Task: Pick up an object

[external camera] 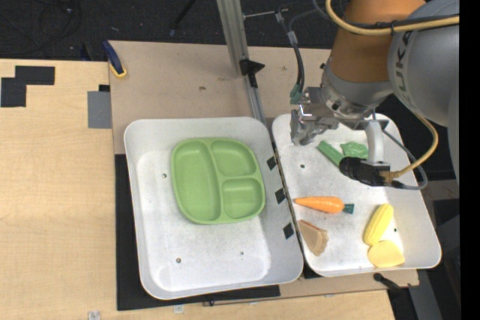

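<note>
My gripper hangs over the far left corner of the right bin, close to its floor, with nothing seen in it. Just right of it lies a green pod-shaped piece. Nearer the front of that bin an orange carrot lies crosswise. Below the carrot sits a tan wedge. Two yellow pieces rest at the bin's front right.
The left bin holds a green divided plate in its far half. An upright aluminium post stands behind the bins, close to the gripper's left. The arm's orange band and grey body cover the right bin's far right part.
</note>
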You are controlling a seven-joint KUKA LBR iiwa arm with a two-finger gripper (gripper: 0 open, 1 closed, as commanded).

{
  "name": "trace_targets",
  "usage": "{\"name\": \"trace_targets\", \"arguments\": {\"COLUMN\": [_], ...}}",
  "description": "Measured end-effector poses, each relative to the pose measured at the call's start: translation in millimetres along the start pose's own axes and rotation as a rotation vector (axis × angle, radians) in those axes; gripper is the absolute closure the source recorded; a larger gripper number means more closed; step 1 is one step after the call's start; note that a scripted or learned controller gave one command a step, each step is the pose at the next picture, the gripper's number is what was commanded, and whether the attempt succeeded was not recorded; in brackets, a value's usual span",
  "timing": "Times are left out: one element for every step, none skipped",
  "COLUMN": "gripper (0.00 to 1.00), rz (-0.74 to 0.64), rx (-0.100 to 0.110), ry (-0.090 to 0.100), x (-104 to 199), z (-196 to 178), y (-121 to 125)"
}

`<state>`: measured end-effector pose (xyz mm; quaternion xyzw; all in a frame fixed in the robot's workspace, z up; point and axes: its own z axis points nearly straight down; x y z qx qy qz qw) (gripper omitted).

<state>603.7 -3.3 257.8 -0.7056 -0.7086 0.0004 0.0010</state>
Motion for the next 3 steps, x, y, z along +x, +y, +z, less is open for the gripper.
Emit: {"name": "trace_targets", "arguments": {"gripper": [1.00,1.00,0.00], "rz": [0.002,0.000,0.001], "rx": [0.000,0.000,0.000], "ry": [-0.001,-0.001,-0.002], "x": [42.6,96.5,95.4], "z": [-0.2,18.0,17.0], "y": [7.0,19.3,18.7]}}
